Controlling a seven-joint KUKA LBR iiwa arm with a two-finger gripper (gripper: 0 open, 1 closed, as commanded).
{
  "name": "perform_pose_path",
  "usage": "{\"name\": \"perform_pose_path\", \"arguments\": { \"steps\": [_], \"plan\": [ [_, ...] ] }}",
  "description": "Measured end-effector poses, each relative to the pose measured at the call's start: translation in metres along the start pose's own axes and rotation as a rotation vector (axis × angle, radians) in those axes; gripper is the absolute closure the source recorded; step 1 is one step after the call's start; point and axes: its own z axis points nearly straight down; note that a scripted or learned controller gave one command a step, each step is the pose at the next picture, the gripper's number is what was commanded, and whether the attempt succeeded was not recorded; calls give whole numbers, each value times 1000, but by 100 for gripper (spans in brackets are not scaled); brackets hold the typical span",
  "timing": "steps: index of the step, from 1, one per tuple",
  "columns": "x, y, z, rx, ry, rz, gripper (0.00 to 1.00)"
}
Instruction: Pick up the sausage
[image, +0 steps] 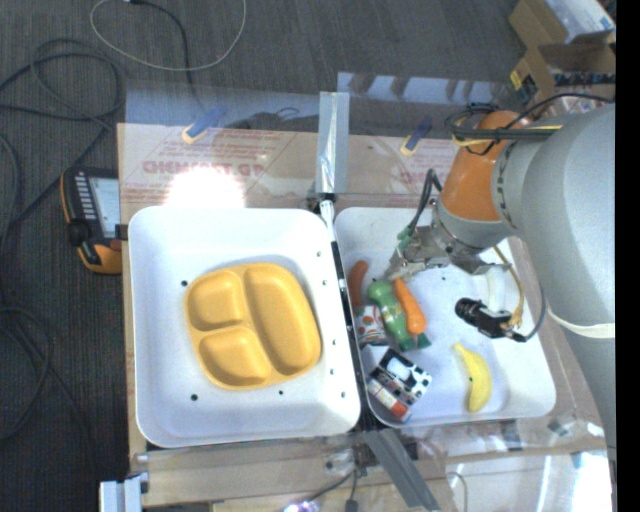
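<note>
The sausage is a short reddish-brown piece lying along the left wall of the right bin. My gripper hangs low over the bin's upper middle, just right of the sausage. It sits right above the top ends of a green vegetable and an orange carrot. Nothing can be seen held in it. The sausage lies apart from it, on the bin floor.
In the right bin, a yellow banana lies at the front right, a black-and-white box at the front left, and a small printed packet below the sausage. The left bin holds a yellow compartment plate.
</note>
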Motion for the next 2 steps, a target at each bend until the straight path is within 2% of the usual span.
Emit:
{"name": "perform_pose_path", "arguments": {
  "steps": [1, 2],
  "plan": [
    [8, 41, 1, 1, 0, -28, 100],
    [7, 49, 2, 6, 0, -26, 100]
  ]
}}
